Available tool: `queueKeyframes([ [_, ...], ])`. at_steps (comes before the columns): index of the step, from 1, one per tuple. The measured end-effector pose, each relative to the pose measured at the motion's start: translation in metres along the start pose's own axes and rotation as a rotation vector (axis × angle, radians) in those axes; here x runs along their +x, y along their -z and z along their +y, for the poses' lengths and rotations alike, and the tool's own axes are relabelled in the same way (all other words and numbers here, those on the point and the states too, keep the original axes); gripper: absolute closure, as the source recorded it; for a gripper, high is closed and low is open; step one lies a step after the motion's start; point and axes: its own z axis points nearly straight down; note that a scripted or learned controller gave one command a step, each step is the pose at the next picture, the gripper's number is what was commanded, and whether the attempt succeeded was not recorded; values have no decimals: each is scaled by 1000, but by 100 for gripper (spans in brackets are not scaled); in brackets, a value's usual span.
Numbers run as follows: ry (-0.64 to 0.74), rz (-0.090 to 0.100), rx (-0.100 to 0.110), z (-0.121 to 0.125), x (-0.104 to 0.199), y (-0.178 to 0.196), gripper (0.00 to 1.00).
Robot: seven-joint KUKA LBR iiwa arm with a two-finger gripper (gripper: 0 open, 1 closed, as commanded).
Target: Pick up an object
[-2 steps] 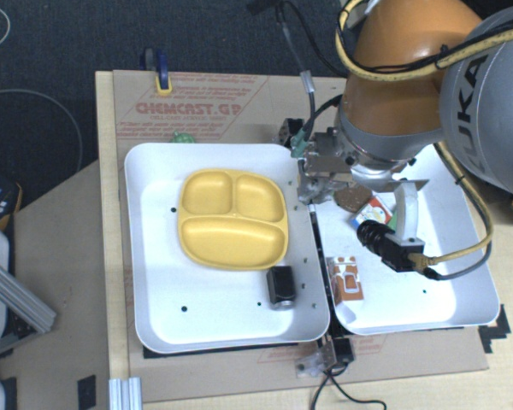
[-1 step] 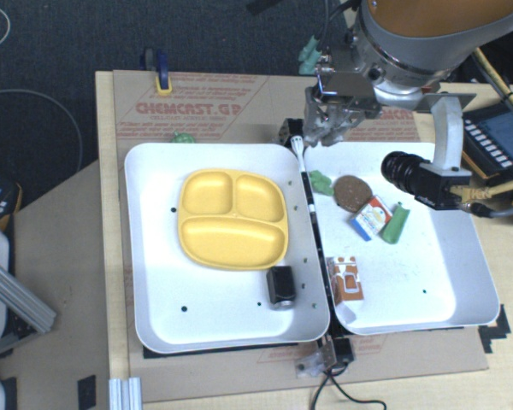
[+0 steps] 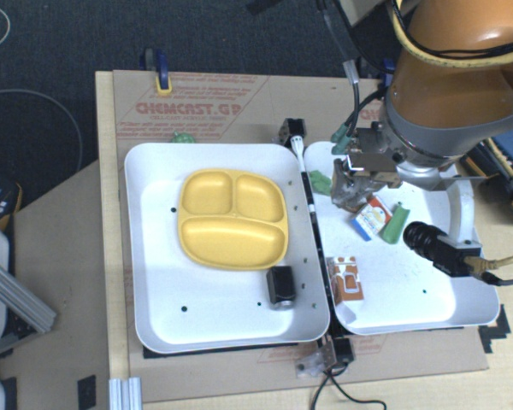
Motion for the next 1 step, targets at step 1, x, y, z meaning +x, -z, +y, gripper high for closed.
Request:
queueKeyframes([
  [1,7,2,-16,2,4,16,100],
])
